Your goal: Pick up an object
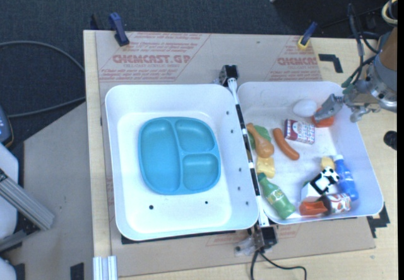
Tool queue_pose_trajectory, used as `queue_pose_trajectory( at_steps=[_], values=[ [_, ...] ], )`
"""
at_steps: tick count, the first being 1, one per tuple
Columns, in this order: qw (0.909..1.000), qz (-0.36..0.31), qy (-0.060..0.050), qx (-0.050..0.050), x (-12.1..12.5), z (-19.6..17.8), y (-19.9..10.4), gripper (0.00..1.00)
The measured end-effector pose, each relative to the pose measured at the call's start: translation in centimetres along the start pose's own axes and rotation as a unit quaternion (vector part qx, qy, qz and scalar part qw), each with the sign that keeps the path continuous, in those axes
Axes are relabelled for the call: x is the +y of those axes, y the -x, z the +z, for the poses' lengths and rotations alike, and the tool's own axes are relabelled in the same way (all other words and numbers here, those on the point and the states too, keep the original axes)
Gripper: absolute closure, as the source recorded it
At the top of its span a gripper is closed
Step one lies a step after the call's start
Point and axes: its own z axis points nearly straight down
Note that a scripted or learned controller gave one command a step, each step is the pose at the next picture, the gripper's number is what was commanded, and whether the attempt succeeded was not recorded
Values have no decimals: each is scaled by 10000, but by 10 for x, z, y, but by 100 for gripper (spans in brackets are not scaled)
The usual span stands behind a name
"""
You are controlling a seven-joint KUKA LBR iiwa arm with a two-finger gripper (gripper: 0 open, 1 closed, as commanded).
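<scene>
Locate the gripper [329, 110] at the right bin's [372, 165] upper right, low over a red-orange piece [323, 122] beside the white egg-shaped object [305, 107]. You cannot tell from this view how the fingers stand. Expect risk: an off-centre close could nudge the piece against the bin wall or clip the egg.
</scene>
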Motion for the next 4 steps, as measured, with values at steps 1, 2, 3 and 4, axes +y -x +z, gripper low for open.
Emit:
queue_pose_trajectory(
  at_steps=[1,2,3,4],
  values=[
    [10000,-2,-1,1,-3,118,-27,0],
    [10000,-4,8,0,26,117,-102,0],
    [10000,6,-11,2,-17,118,-84,0],
    [10000,-3,4,1,77,117,-100,0]
  ],
)
